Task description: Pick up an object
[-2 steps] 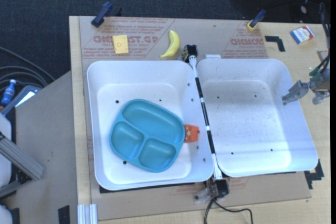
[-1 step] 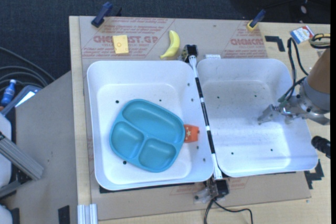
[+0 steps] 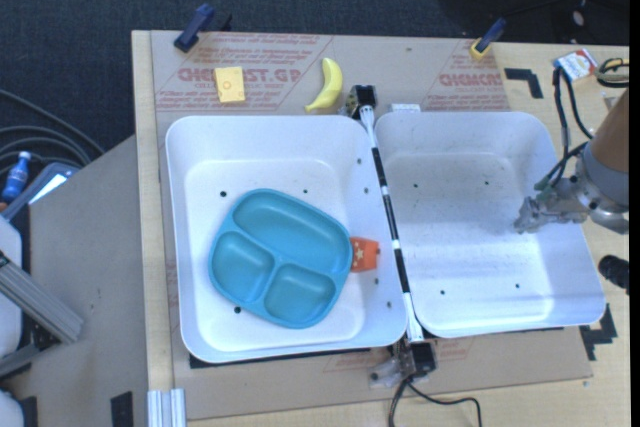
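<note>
End effector low over the right bin, nothing seen in its grip

The end effector sits mid-right (finger state unclear); a blue divided plate and small orange object lie in the left bin; a banana rests on the bench above

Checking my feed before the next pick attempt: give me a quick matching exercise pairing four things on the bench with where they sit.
Things:
1. blue plate
2. orange object
3. banana
4. gripper

Places:
A. on the bench board behind the bins
B. over the right bin
C. middle of the left bin
D. left bin, beside the plate's right edge

Pairs: 1-C, 2-D, 3-A, 4-B
</note>
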You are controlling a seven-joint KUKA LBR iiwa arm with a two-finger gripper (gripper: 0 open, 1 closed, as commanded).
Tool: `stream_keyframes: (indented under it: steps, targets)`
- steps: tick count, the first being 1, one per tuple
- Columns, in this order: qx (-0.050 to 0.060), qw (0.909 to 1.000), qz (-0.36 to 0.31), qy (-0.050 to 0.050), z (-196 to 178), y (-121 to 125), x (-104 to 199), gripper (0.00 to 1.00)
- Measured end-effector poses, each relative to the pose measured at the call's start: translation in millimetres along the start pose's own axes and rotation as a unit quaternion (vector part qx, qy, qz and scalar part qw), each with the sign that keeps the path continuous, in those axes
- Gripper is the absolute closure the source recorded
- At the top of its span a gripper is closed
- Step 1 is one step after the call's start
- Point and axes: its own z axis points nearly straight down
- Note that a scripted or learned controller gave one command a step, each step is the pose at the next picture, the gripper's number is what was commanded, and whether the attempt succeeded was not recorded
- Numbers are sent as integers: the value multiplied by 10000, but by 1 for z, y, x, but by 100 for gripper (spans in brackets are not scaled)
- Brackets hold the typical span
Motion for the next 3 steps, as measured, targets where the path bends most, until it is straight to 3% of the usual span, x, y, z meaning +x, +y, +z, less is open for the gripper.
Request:
stream_keyframes:
  steps: [1,2,3]
  targets:
    - [2,10000,-2,6,0,0,1,0]
    - [-3,10000,-25,43,27,71,5,0]
    - [51,10000,-13,66,28,132,8,0]
